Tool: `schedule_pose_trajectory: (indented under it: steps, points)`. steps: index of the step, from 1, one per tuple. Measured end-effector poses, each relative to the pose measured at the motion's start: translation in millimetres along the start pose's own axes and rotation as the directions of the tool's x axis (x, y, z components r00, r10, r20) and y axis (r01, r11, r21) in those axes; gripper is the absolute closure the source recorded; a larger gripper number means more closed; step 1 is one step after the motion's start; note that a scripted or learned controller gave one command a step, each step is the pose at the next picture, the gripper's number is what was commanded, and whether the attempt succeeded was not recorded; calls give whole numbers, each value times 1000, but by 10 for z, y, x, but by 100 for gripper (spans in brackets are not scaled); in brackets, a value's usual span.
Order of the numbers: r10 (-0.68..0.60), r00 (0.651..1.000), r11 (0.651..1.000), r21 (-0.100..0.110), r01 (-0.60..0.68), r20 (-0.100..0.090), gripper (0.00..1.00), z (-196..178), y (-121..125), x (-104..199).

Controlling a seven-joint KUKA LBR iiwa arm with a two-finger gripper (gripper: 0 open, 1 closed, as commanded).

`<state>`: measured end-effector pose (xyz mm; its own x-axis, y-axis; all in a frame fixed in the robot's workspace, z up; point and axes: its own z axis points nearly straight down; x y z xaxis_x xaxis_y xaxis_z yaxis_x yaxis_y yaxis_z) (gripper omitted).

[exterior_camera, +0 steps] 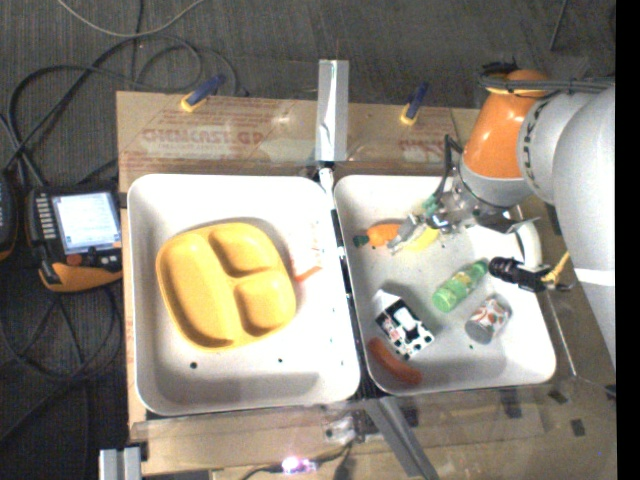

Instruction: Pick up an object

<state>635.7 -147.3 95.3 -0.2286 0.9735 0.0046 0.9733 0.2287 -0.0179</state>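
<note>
Right white bin (522,360), gripper (418,228) just above yellow item (432,239)

Dark carpet (200,8) surrounds the brown bench (230,138), with cables (100,30) trailing across it. Far from the pincer (425,226), off the bench's opposite side, sits a lit screen (80,220).

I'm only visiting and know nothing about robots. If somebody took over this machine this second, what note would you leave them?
Gripper: low over the far part of the right bin, beside an orange toy. Nothing is visibly held.
Right bin also holds a green bottle, a black-and-white box, a crushed can and a brown sausage.
Left bin: a yellow divided plate.
Done: nothing lifted yet, as far as the view shows.
Left: grasp one object and raise it.
</note>
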Motion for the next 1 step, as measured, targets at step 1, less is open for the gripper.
schedule_pose_trajectory:
  steps: [1]
  points:
    - [-17, 1000, 1000, -18, 17, 6, 100, -944, 180, 42]
